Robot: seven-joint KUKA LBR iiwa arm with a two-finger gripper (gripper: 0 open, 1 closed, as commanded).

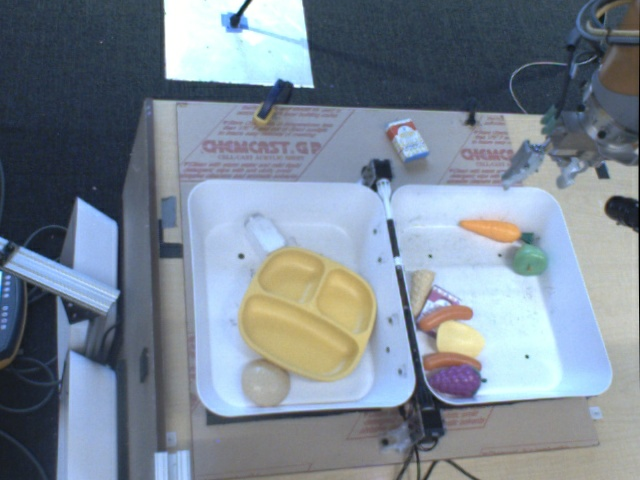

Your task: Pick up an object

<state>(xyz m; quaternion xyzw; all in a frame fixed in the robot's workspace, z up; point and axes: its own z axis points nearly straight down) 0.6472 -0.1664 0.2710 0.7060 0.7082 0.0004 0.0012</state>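
Note:
The right bin (570, 328) holds an orange carrot (490, 230), a green round fruit (530, 259), a pale cone (421, 290), two sausage-like pieces (445, 317), a yellow piece (460, 339) and a purple grape bunch (455, 379). My gripper (546, 167) hangs above the bench just past the right bin's far edge, up and right of the carrot. It is open, and nothing is between its two fingers (518, 165).
The left bin (215, 268) contains a yellow divided tray (307, 311), a white object (265, 233) and a beige ball (265, 382). A small red-and-white carton (407, 140) and a yellow-black tool (270, 103) lie on the bench behind the bins.

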